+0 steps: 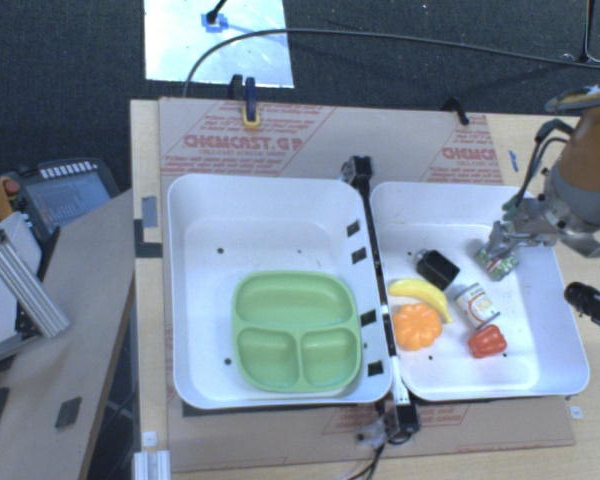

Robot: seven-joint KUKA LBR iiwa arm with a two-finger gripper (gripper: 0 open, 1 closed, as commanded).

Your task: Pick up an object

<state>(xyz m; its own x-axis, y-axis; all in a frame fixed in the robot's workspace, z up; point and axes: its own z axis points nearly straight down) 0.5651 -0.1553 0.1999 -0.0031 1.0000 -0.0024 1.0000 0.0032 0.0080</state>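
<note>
Two "CHEMCAST GP" prints on board [242,140]; claw [500,258] grip unclear, over right bin [565,368].

Gripper [502,251] low, wrist angled leftward

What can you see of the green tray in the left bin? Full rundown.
The green tray is a pale green divided plate, plastic by the look, rounded-rectangular with three compartments: one wide one along the far side and two smaller ones along the near side. All three hold nothing. It lies flat, right way up, on the floor of the left bin, in the near half and slightly toward the right wall. Its near right corner sits close to the bin's wall; contact there cannot be judged. Nothing else touches it.
</note>
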